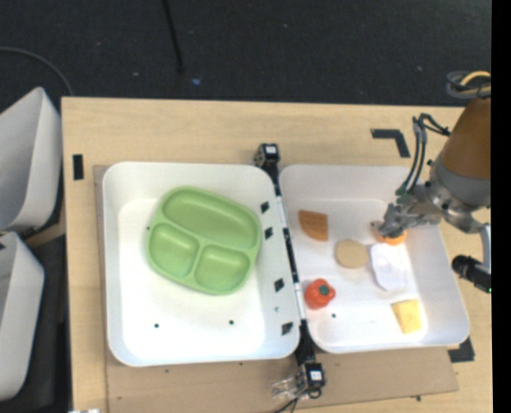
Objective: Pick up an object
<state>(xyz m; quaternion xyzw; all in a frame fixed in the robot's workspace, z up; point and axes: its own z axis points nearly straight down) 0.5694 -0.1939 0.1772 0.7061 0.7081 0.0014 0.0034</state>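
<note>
Altogether, six loose things are counted: one green divided plate [204,241] in the left bin [118,317]; in the right bin [445,325], one tan wedge [314,224], one beige disc [352,254], one red tomato-like piece [320,293], one white piece [390,266] and one yellow block [408,315]. The gripper [394,227] is lowered just above the white piece, over something orange, perhaps another object; how far it is spread cannot be told. Both bins are borne on a wooden bench [195,127] over dark floor.

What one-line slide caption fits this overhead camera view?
Gripper low in the right bin among toy foods; green divided plate in the left bin.
</note>
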